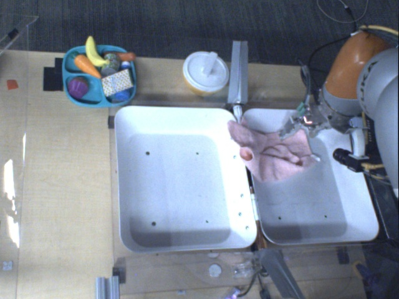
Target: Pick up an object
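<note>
Pale wood worktop fills the left and centre of the frame; dark carpeted floor runs along the top. Two shallow white bins sit side by side: left bin at centre, right bin at right, touching along their inner walls. A pink cloth lies crumpled in the upper left part of the right bin, one corner draped over the shared rim toward the left bin. Behind the bins, at upper centre, a white lidded cup; at upper left, a blue compartment tray of toy food including a banana and a carrot. Arm enters from the upper right, orange band uppermost, wrist angled down and left. Gripper is at the cloth's upper right edge; fingers' state: cannot tell, blurred against cloth. No legible writing or labels.
</note>
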Action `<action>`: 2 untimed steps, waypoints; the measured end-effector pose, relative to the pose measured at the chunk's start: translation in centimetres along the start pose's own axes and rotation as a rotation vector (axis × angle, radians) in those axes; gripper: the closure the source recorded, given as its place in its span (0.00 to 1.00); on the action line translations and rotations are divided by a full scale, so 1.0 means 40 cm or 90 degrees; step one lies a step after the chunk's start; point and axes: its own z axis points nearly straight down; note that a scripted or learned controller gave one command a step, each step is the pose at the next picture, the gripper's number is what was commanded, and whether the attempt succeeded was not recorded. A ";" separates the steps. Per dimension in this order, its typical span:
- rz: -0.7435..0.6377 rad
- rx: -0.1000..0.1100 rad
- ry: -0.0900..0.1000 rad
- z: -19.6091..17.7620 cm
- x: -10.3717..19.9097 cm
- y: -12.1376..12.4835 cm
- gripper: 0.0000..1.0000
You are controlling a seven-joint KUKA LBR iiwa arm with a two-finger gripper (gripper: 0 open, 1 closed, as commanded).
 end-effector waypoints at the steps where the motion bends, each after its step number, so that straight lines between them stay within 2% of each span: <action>1: -0.080 -0.002 0.000 0.013 0.044 -0.072 0.00; 2: -0.129 -0.003 -0.001 0.010 0.011 -0.193 0.00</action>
